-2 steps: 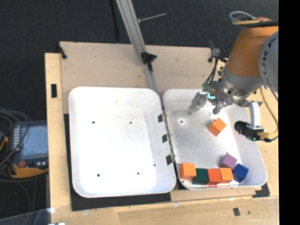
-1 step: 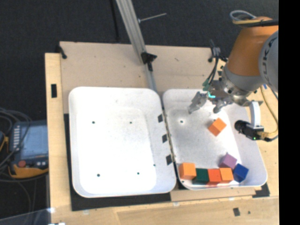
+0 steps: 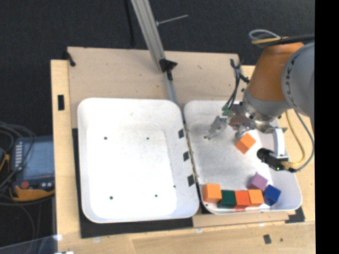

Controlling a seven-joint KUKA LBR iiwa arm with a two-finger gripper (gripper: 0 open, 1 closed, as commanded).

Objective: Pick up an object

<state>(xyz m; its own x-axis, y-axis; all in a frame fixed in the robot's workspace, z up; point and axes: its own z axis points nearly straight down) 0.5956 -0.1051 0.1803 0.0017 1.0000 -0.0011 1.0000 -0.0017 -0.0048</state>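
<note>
My gripper (image 3: 228, 126) hangs over the back half of the right bin (image 3: 218, 163), below the grey wrist and its orange band. A tilted orange cube (image 3: 245, 143) shows just right of and below the gripper, close under the wrist; whether it is held or lies on the bin floor is not visible. Along the right bin's front wall sit an orange block (image 3: 212, 191), a green block (image 3: 228, 198), a red-orange block (image 3: 242, 198), another orange block (image 3: 256, 196) and a blue block (image 3: 271, 194). A purple block (image 3: 259, 181) rests just behind them.
The left bin (image 3: 87, 157) lies beside the right one, their walls meeting near the middle. A slanted metal pole (image 3: 151, 30) comes down to the bench's back edge. A black fitting with cables (image 3: 265, 155) hangs off the arm over the right bin.
</note>
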